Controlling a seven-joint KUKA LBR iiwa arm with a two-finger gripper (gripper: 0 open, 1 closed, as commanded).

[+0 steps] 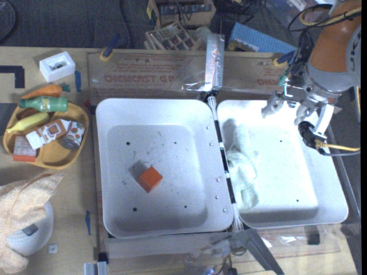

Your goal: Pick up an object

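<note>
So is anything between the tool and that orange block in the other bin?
Only the raised rims where the two bins meet. The tool hangs over the right bin's far corner; the orange block lies alone in the left bin. The white cloth lies by that divider.

Orange block (151, 179) lies in left bin (114, 119), near floor centre, turned diagonal. Pale crumpled cloth (241, 166) lies in right bin (321, 199), along its left wall.

This is a robotics lab rather than a home: two white bins (114, 125) sit side by side on a wooden bench (34, 56) under a fixed camera, with loose cables (137, 4) and crates of gear (178, 10) on the floor beyond the bench's far edge.
</note>
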